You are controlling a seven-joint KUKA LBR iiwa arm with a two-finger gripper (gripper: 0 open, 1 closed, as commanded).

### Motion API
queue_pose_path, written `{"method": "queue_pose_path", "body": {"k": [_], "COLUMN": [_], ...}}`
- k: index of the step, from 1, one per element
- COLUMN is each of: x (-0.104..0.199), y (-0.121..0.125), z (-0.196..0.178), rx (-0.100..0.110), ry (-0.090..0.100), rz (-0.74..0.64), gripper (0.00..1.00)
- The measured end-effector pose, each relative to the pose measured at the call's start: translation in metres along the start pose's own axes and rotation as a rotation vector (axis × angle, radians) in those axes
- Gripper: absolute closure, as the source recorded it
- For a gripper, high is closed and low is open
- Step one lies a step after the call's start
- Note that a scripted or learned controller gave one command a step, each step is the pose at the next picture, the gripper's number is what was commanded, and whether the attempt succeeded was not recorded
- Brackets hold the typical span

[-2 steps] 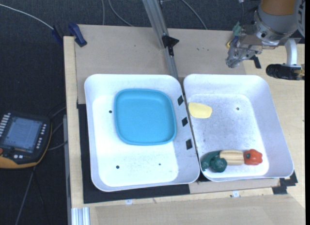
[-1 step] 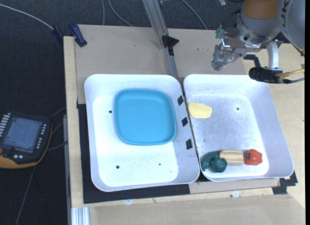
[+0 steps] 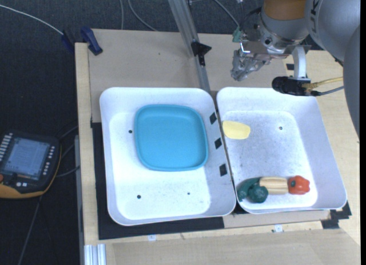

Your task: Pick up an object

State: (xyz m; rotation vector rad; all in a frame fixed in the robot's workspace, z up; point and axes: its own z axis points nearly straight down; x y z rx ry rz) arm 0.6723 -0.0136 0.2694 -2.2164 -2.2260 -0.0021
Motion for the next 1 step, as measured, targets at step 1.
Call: {"method": "queue_pose_path", "body": {"k": [1], "x": [0.0544], "y": [0.0032], "z": [0.0194], "rx": [0.002], "ry": [0.000], "rz": [0.000], "gripper": [1.00]}}
